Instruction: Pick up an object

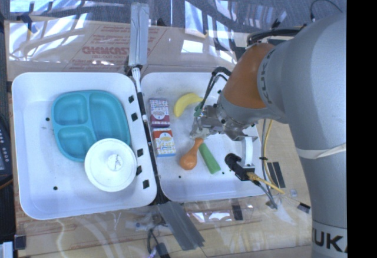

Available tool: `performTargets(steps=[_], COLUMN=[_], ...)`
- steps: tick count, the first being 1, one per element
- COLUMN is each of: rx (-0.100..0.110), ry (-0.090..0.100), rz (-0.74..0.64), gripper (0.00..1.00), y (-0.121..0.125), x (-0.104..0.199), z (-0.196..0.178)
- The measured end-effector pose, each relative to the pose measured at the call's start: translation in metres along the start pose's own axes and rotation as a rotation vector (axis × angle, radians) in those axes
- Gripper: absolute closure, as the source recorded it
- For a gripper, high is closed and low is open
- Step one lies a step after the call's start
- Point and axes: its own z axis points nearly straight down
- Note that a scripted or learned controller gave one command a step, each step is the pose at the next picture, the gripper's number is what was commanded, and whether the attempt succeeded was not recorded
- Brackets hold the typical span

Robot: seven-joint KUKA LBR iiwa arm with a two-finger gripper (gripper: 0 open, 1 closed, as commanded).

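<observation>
The tool (pixel 201 128) hangs over the right-hand white bin (pixel 177 189), right above the orange wooden spoon-shaped toy (pixel 191 155), whose handle runs up toward it, round end nearer the bin's front. How the tool is set I cannot tell. "KUKA" reads on the arm; cardboard behind shows faint red lettering, illegible.
</observation>
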Motion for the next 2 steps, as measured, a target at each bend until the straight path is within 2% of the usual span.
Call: performTargets(steps=[1, 2], rx=[-0.002, -0.007], ry=[0.002, -0.002], rz=[-0.241, -0.217], gripper=[1.00, 1.00], y=[-0.043, -0.078], x=[-0.012, -0.034], z=[-0.033, -0.152])
